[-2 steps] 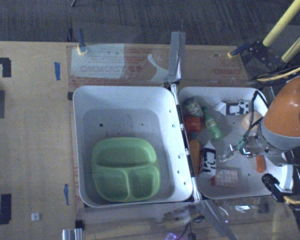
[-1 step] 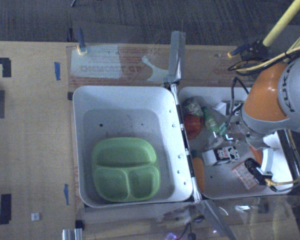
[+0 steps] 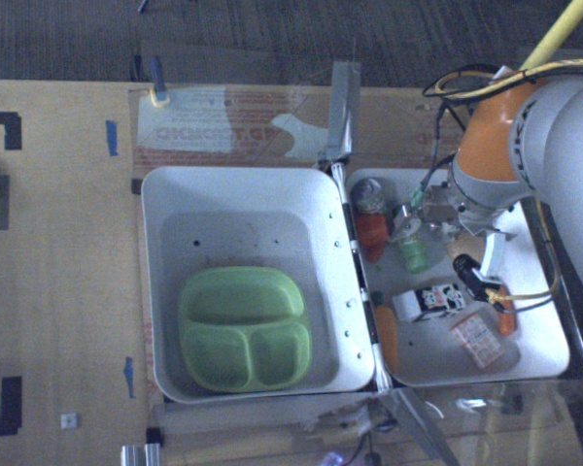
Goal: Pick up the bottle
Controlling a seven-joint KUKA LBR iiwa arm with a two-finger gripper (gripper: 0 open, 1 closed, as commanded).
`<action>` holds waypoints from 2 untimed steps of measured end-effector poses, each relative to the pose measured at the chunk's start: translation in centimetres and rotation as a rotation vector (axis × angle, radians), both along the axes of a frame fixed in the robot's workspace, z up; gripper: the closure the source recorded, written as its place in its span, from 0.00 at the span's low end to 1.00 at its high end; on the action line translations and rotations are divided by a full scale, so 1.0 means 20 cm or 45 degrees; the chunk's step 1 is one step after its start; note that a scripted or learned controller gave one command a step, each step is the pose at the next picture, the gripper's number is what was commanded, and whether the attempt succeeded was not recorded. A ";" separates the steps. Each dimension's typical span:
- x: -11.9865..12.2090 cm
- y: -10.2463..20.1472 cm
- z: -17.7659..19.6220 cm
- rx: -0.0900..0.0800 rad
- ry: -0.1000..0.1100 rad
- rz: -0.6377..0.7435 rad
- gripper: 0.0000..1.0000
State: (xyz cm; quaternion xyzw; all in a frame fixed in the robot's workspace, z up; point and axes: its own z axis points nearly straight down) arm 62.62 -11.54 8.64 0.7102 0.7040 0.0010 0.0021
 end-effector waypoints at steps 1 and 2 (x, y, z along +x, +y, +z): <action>0.01 0.01 0.05 0.000 -0.002 0.005 1.00; 0.11 0.33 0.49 0.001 0.007 0.080 1.00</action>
